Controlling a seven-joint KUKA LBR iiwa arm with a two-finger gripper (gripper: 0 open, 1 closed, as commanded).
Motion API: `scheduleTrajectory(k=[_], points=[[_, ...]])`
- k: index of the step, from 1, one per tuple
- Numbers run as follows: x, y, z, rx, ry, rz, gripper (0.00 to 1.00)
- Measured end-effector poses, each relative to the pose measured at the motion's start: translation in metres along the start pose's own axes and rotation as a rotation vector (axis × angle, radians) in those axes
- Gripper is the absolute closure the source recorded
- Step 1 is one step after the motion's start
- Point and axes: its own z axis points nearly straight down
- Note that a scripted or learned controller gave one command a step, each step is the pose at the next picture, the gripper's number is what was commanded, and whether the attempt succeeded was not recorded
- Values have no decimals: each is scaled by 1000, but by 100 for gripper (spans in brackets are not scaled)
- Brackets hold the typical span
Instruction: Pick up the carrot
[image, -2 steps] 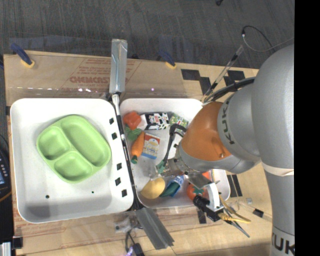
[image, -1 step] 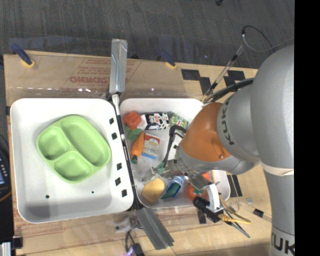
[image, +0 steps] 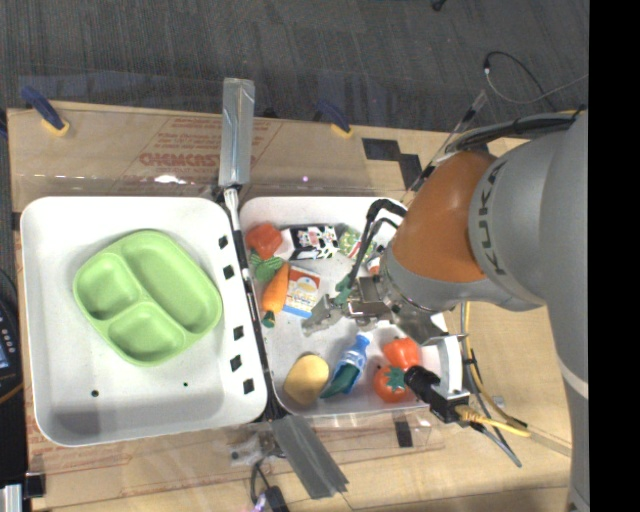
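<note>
Seen from above: orange tapered carrot (image: 275, 291) lying loose in the right shallow white bin (image: 300, 345), close against the divider, beside a small printed carton (image: 302, 295). Metal two-finger pincer (image: 325, 312) poised just right of the carton, apparently holding nothing; opening impossible to judge. Pick-up not yet made.
</note>
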Motion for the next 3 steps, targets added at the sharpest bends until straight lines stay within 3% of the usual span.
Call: scheduleTrajectory(k=[1,2,3], points=[[-30,-2,114,3,1,-172,0],[-21,-2,118,4,2,-121,0],[-38,-1,117,0,-1,-51,0]])
